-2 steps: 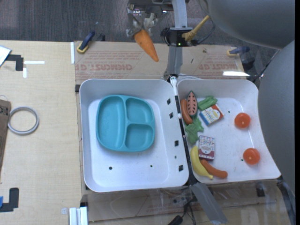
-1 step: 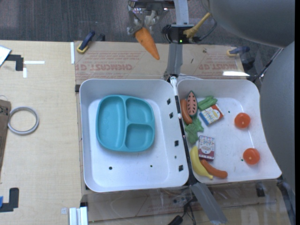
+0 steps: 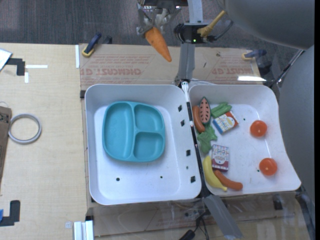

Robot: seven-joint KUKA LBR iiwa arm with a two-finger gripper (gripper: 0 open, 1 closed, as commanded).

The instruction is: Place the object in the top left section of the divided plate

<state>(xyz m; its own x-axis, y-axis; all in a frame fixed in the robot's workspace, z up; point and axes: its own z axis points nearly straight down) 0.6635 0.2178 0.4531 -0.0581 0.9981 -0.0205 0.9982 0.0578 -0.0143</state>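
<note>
Camera view: the gripper [image 3: 156, 21] hangs high above the bench, fingers clenched on the carrot's [image 3: 159, 44] thick end; the carrot slants down-right. The divided plate [image 3: 134, 131] lies in the left bin [image 3: 95, 184]. Risk: the shallow end-grip may let the carrot slip or land across a divider.

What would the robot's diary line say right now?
gripper: shut on carrot | position: raised beyond left bin | divided plate: nothing placed | step: carry to top left section
</note>
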